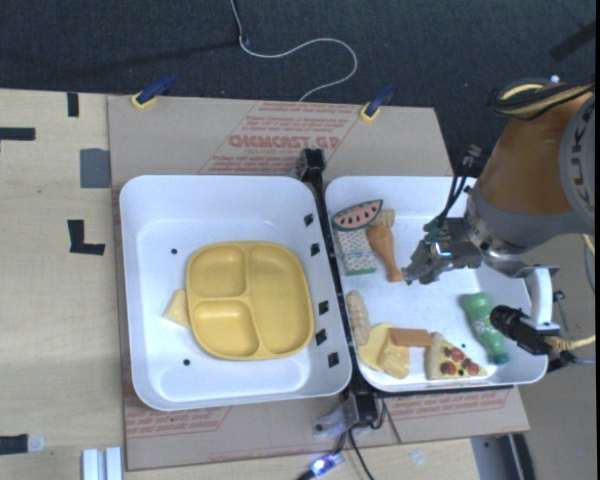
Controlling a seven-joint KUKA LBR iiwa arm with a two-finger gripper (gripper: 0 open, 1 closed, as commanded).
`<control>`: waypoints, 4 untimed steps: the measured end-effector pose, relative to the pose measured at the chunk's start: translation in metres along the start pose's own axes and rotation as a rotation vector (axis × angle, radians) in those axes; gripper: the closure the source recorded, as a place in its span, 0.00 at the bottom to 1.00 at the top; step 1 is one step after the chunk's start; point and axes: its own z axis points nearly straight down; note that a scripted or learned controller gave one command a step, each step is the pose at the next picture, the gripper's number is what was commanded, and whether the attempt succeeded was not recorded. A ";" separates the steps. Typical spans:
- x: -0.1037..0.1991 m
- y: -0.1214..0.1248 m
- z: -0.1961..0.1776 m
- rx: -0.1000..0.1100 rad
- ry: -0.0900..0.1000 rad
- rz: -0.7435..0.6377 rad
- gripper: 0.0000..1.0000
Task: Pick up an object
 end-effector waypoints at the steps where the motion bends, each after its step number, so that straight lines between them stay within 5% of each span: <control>1: 0.050 0.010 -0.009 0.002 0.001 -0.004 1.00; 2: 0.105 0.018 -0.009 0.003 0.001 -0.005 1.00; 4: 0.113 0.019 0.011 0.004 -0.002 0.002 1.00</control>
